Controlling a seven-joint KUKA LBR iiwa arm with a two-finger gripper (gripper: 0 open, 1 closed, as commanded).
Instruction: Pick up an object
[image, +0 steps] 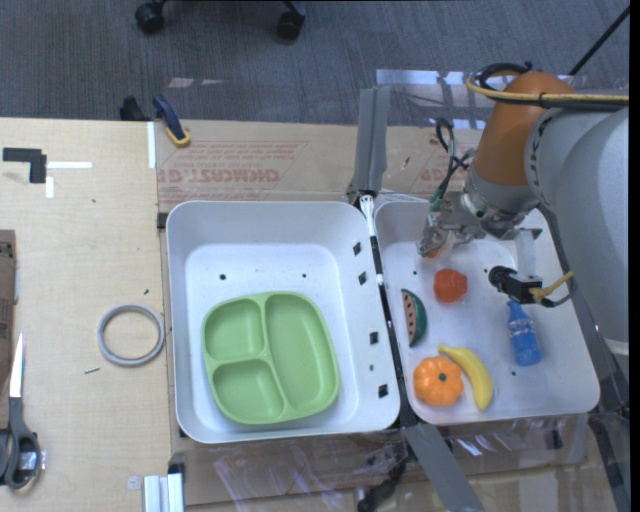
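In the right bin (560, 395), near its back wall, the gripper (437, 243) hangs low with nothing visibly in it; I cannot tell how it is set. The nearest thing is the tomato (450, 285), lying just in front of the gripper toward the camera and apart from it. It is round, so I judge no axis matters, only a short move forward. The melon slice (413, 316), bottle (522, 335), banana (472, 373) and pumpkin (439, 381) lie farther off.
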